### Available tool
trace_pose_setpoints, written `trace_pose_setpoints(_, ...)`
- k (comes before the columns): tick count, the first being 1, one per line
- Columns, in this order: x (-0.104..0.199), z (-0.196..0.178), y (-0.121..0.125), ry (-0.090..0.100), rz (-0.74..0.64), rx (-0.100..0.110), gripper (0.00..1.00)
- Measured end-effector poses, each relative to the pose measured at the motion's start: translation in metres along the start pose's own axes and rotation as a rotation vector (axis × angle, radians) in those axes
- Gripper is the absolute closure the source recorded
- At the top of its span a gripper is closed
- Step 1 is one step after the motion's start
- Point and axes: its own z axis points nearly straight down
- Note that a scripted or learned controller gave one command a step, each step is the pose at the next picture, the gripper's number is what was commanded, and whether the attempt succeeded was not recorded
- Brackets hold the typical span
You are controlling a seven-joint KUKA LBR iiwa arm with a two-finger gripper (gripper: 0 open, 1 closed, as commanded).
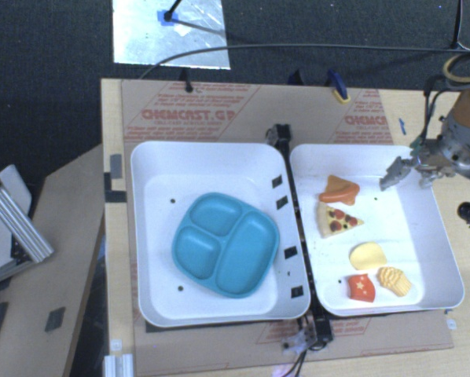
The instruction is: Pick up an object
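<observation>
Dark carpet ran around the bench (78,210), and a cardboard sheet (219,108) under both bins kept them from sliding. Two white bins sat side by side: the far bin (152,210) from me carried a blue divided tray (223,246), lying flat, probably the drop target or just clutter. The near bin (435,234), the one under me, held all the candidates. My gripper (404,171) hung over its upper right rim, one grey finger pointing down and toward the bin's middle; I could not tell whether my jaws were apart or together, too small and foreshortened. Nothing showed between them, so I wasn't claiming a hold. Closest to my tip was the orange wedge (341,187), just beyond it toward the divider, with the pizza slice (337,220) touching or nearly touching its lower edge. Further off, toward the bin's front wall: a pale yellow disc (367,254), a ridged yellow piece (394,280) and a red block with a star (361,288), those three bunched close. My read: the pieces were scattered loosely so any one could be taken; the orange wedge was the short reach, but its neighbour crowded it. The yellow disc had more clear floor around it, but it looked flat and hard to grip. Pick not yet done.
</observation>
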Motion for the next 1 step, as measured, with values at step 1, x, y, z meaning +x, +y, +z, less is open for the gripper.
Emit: trace_pose_setpoints(1,0.0005,-0.0075,0.0031,-0.003,-0.003,-0.012,0.0)
